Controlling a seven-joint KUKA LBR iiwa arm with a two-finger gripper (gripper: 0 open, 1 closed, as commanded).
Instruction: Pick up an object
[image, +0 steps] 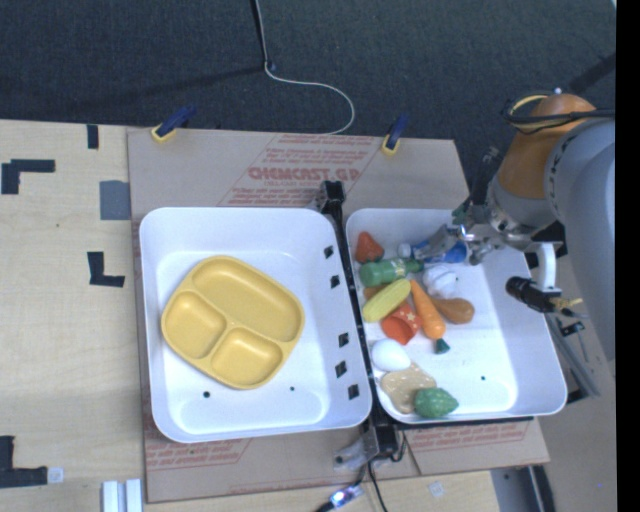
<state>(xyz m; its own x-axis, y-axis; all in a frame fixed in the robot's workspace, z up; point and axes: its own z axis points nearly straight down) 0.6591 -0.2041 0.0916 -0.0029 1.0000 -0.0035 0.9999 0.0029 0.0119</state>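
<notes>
Item: loose play food, heaped in the right bin (530, 385), along its left half.
- Orange carrot (427, 311), lying at a slant mid-heap, touching the yellow corn cob (386, 299) on its left and the brown potato-like piece (453, 310) on its right.
- Green cucumber-like piece (388, 270) just above the corn; a small red-orange piece (369, 246) above that, near the bin's top left.
- Red pepper piece (400, 326) under the carrot's lower end; white egg (390, 354) below it; a beige flat piece (402, 384) and a green lumpy piece (436, 402) at the bottom edge.

Item: gripper (447, 244), hanging over the top of the right bin, just above the heap's upper end, near a pale object I can't identify. Nothing shows between its fingers; whether they are spread or closed, I cannot tell from here.

Item: left bin (180, 405), holding a yellow divided plate (232, 320), well apart from the arm.

Handling note, my judgement: the heap is crowded, so a clean grasp wants a piece with free flanks. The potato-like piece at the heap's right fringe looks most accessible. Descend straight, fingers across the narrow axis, avoiding the bin wall.
</notes>
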